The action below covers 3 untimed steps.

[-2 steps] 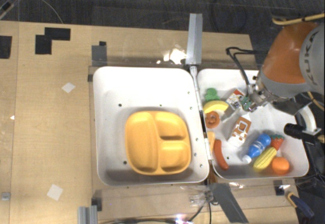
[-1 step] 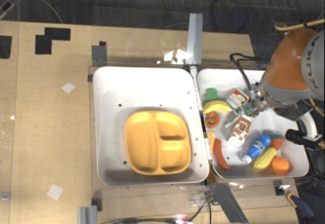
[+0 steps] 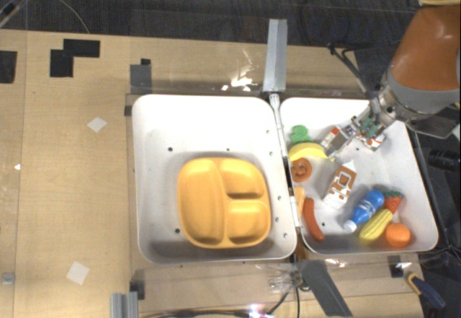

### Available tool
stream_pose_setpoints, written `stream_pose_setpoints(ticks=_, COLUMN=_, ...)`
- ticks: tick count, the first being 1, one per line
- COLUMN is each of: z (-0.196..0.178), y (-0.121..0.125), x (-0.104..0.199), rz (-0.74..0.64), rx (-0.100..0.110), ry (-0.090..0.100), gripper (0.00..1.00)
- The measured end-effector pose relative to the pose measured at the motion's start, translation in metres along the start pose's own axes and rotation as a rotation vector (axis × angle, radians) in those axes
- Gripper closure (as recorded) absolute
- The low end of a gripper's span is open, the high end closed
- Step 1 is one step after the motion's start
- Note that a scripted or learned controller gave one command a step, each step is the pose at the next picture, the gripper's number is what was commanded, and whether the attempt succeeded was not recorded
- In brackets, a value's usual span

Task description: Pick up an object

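At the near edge of the right bin [image 3: 425, 226] the small things lie crowded together: an orange ball [image 3: 397, 235] in the corner, a yellow corn-shaped piece [image 3: 376, 225] leaning against it, a blue bottle [image 3: 364, 210] just beside that, and a red sausage-shaped toy [image 3: 312, 219] along the wall by the divider. They look tipped in loose, not arranged, which leaves a program many targets but few clean approaches, since most of them touch a neighbour. In the left bin [image 3: 155, 165] a yellow divided tray [image 3: 224, 201] sits alone, well apart from the pile, probably as a place to set something down. Farther back in the right bin a small white-and-orange carton [image 3: 341, 185] lies flat with some room around it, and beyond it a yellow and orange round toy [image 3: 302, 159] rests below a green one [image 3: 298, 133] against the divider. Farthest back, the gripper [image 3: 354, 133] hangs low over the bin's rear part, just above a small red-and-white object [image 3: 331, 138]; whether its jaws stand apart or together cannot be told, and nothing is visibly held. My guess is that the nearby small object is the intended pick.
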State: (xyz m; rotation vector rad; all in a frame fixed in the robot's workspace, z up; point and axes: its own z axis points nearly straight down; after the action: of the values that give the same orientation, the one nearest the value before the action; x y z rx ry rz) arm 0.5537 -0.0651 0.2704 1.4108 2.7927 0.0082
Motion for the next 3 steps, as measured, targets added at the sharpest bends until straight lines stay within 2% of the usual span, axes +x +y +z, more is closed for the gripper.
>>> stream_pose_setpoints(ticks=1, z=0.117, y=-0.059, x=-0.011, rz=0.085, rx=0.014, ry=0.010, gripper=0.00)
stream_pose_setpoints(ticks=2, z=0.175, y=0.017, x=-0.065, rz=0.172, rx=-0.007, ry=-0.008, gripper=0.00)
stream_pose_setpoints(ticks=3, z=0.174, y=0.040, x=-0.078, rz=0.621, rx=-0.012, ry=-0.006, gripper=0.00)
